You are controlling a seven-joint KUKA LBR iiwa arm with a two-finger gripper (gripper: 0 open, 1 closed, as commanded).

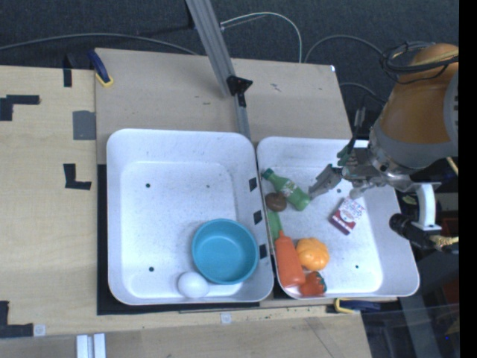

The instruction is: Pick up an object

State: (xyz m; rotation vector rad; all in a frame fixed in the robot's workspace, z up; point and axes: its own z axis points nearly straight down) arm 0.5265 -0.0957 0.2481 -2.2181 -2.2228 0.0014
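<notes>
My gripper [340, 188] hangs over the right bin [373, 274], its two dark fingers spread open and nothing between them. One finger [322, 183] points toward a green bottle [287, 189] lying just to its left. A red-and-white packet [346, 215] lies on the bin floor just below the other finger, apart from it. Beside the bottle sits a small brown object [276, 201]. Lower in the same bin lie a carrot [288, 259], an orange fruit [313, 253] and a small red item with green [315, 283].
The left bin [149, 162] holds a blue bowl [223, 250] and a white ball [193, 283] near its front edge. A grey pole [212, 36] slants down to the bins' shared back edge. The arm's orange body [417, 103] stands at the right.
</notes>
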